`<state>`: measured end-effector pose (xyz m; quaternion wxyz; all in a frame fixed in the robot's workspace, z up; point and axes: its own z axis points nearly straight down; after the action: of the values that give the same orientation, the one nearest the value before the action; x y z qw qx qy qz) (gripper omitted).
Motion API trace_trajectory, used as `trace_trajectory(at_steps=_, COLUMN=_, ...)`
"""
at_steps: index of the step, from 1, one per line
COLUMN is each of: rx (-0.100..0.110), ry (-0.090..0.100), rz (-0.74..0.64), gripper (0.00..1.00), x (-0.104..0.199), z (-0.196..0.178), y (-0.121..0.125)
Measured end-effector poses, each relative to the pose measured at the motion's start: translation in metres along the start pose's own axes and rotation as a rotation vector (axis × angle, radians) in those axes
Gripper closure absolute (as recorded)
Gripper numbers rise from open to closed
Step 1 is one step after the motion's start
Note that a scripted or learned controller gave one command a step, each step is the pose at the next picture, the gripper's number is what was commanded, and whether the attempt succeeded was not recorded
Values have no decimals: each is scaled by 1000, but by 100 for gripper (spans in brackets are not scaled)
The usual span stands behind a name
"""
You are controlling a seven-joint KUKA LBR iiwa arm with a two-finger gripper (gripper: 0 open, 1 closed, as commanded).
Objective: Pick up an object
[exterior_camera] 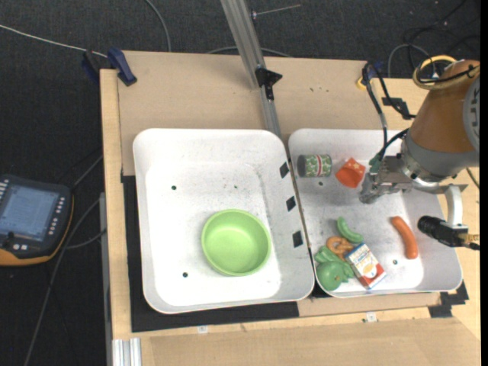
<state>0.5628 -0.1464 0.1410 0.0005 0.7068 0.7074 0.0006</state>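
Note:
In the right bin (396, 139), my gripper (370, 191) hangs low over the floor near the middle. An orange block (350, 172) lies just to its upper left, close beside it, and I cannot tell whether they touch. A small can with a green label (315, 165) lies on its side further left, near the bin's wall. An orange carrot-like stick (405, 236) lies to the gripper's lower right. In the front left corner sit green toy pieces (333, 269), an orange ring (338, 244) and a small printed carton (363, 264).
The left bin (152, 166) holds a light green bowl (235, 242) near its front. A slanted metal pole (248, 48) rises from between the bins at the back. Cables (385, 109) trail along the arm at the right. A teach pendant (30, 216) lies off the bench at the left.

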Motion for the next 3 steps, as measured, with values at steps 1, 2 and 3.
trace_trajectory(at_steps=1, rx=-4, ry=-1, rz=-1, gripper=100, x=10, z=-53, y=2)
trace_trajectory(at_steps=2, rx=-3, ry=-1, rz=0, gripper=100, x=10, z=-95, y=6)
trace_trajectory(at_steps=3, rx=-4, ry=-1, rz=0, gripper=100, x=10, z=-148, y=7)
